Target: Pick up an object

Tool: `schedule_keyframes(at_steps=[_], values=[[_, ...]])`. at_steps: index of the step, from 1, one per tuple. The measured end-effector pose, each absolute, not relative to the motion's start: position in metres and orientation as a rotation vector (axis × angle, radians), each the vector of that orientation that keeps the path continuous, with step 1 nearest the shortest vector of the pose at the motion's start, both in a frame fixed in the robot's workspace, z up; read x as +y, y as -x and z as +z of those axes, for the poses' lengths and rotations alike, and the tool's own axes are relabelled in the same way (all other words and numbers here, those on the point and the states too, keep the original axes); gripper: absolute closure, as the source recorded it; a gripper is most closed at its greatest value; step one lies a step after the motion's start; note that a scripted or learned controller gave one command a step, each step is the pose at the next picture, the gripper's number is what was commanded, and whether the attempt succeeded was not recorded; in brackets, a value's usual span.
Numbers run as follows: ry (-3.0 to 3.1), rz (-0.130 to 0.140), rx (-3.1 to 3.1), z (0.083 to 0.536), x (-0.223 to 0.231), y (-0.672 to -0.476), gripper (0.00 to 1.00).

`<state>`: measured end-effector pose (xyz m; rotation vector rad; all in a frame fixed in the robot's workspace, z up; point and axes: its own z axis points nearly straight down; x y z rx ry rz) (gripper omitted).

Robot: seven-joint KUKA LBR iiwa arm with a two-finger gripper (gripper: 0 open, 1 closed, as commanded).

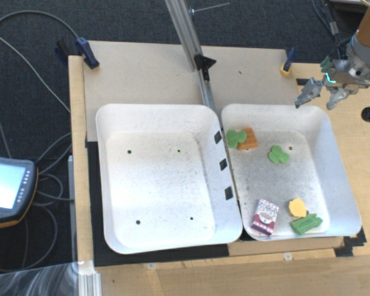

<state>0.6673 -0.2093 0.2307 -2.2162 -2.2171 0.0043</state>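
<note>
Where the near rim of the right bin [348, 217] curves up, three things crowd the near corner: a small purple-and-white packet [266, 216] lying flat, a yellow piece [298, 207] just right of it, and a green ribbed piece [306, 223] touching the yellow one's near side. The packet's print is too small to read. Farther back in the same bin lies a lone green lump [279, 155], its shape hard to make out. Near the far left corner, another green lump [235, 139] leans against an orange block [249, 139] and covers part of it. That makes six things in this bin: three green, one yellow, one orange, one packet. The left bin [111, 122] shows a speckled white floor with four dark dots. The two bins rest side by side on the worktop [142, 73]. Beyond the right bin's far right corner, the gripper [319, 96] hangs over the rim and worktop, well apart from every object; its jaws are spread with nothing between them. The arm [365, 48] above is cut off by the picture's right edge.
</note>
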Motion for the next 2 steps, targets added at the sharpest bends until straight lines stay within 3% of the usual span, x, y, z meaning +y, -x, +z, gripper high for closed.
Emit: schedule_keyframes(at_steps=[1,2], values=[[2.217,0.004,-2.222,0.234,-0.209,-0.668,0.0],[2.217,0.005,-2.22,0.191,-0.205,-0.663,0.0]])
